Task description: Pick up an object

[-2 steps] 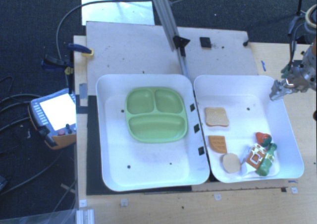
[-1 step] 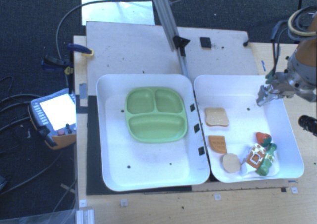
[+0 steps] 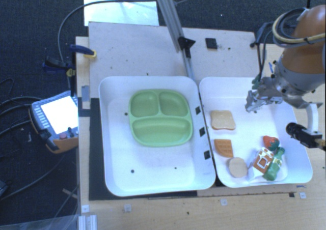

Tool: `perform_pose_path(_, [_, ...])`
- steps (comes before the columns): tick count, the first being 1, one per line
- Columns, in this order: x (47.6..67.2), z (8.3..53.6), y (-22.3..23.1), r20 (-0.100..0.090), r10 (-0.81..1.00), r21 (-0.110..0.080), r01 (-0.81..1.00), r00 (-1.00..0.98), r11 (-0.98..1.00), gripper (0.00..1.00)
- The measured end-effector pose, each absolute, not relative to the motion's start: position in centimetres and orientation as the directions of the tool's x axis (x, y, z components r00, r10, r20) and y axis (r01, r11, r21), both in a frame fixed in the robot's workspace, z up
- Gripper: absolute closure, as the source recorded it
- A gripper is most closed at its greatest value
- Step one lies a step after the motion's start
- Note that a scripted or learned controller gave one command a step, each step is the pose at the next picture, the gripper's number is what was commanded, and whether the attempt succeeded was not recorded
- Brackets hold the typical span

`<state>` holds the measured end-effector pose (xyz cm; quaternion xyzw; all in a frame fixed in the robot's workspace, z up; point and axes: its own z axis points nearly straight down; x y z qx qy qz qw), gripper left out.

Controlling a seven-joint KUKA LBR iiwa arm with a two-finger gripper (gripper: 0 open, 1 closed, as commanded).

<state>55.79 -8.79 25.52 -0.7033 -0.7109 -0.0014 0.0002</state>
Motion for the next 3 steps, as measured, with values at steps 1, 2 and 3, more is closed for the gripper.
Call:
perform_pose_path(1, [54.1,24.2,-3.9,0.002,1.000,-0.001,1.000,-0.009,0.009,1.00])
perform_pose_path(2, [53.8,23.1,1.8,0.003,1.000,0.000,1.000,-0.010,0.010,1.00])
perform_pose_path(3, [53.4,22.4,7.2,0.003,1.000,-0.001,1.000,-0.010,0.010,1.00])
